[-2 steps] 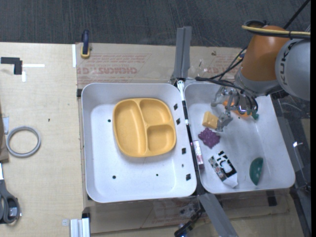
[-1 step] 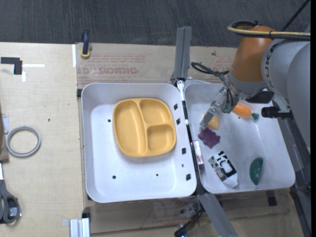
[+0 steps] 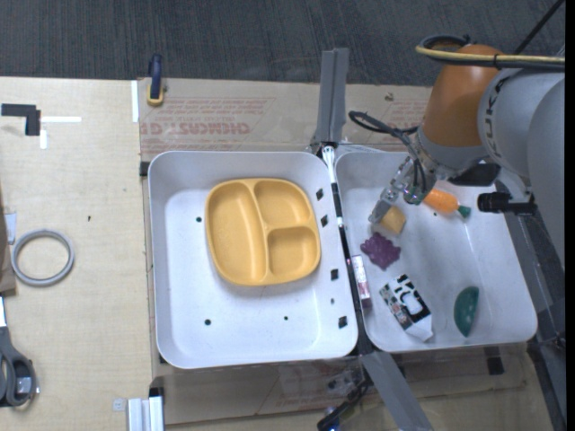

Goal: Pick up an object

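My gripper (image 3: 392, 203) hangs low over the upper left part of the right bin (image 3: 503, 268). A small yellow block (image 3: 392, 221) lies right at its tip, touching or nearly touching it; whether the block is gripped is unclear. Just right of the gripper lies an orange carrot-shaped toy (image 3: 442, 202) with a green end. Below the block sits a purple lump (image 3: 381, 251). Nearer the front lie a black-and-white packet (image 3: 409, 303) and a dark green object (image 3: 466, 310). A thin pink tube (image 3: 360, 281) rests along the bin's left wall.
The left bin (image 3: 180, 312) holds a yellow divided plate (image 3: 263, 230). On the bench to the left are a grey tape ring (image 3: 40, 257), scissors (image 3: 13, 375) and a blue clamp (image 3: 155, 79). A grey divider post (image 3: 332, 97) stands between the bins.
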